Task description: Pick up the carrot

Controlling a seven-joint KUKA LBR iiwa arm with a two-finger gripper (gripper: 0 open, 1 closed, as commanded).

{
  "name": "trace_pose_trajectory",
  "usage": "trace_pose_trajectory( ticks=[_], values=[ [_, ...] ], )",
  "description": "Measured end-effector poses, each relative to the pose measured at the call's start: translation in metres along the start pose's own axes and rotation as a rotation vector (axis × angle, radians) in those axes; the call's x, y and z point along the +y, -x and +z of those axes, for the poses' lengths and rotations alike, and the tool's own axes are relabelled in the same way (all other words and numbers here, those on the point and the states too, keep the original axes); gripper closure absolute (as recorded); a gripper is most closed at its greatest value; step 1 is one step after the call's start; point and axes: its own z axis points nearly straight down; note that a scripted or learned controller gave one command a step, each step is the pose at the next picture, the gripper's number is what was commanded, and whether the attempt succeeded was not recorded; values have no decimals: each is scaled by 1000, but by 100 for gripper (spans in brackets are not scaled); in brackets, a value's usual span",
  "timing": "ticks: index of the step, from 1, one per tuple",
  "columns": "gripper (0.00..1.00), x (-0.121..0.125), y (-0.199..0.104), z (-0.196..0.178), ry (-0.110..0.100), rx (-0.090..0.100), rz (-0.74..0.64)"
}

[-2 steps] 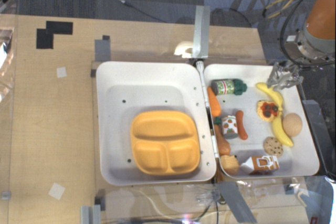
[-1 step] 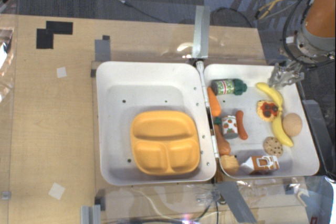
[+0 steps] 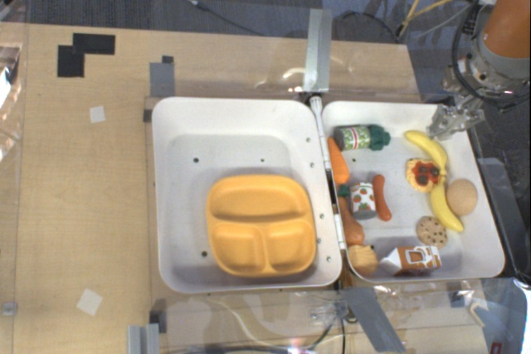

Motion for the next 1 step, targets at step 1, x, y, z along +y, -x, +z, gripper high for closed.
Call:
trace_pose_trajectory(
  ticks=[1],
  values=[
    [100, 2, 18, 8, 3, -1, 55]
  ],
)
